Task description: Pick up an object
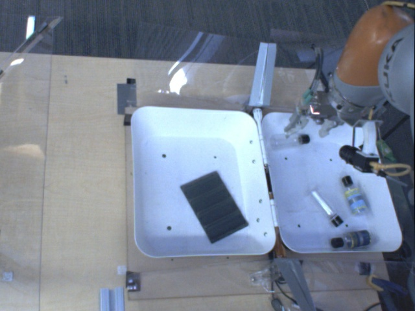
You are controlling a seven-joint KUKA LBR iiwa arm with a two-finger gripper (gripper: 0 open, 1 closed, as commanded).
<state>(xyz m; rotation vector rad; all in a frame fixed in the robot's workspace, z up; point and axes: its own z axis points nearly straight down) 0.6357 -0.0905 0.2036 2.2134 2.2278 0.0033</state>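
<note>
Wood counter point(65, 193), two white bins. End effector point(310, 123) above right bin point(389, 235) far corner, fingers spread, holding nothing. Approach step. Candidates nearby: white tube point(323, 205), small bottle point(353, 197). Next: descend, centre over one, close.

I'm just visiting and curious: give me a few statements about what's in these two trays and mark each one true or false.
1. A dark ridged slab lies in the left bin. True.
2. The gripper hangs over the left bin. False: it is over the right bin's far end.
3. A white tube with a dark cap lies in the right bin. True.
4. The gripper holds the dark-capped bottle. False: it lies at the right bin's near edge, away from the gripper.
</note>
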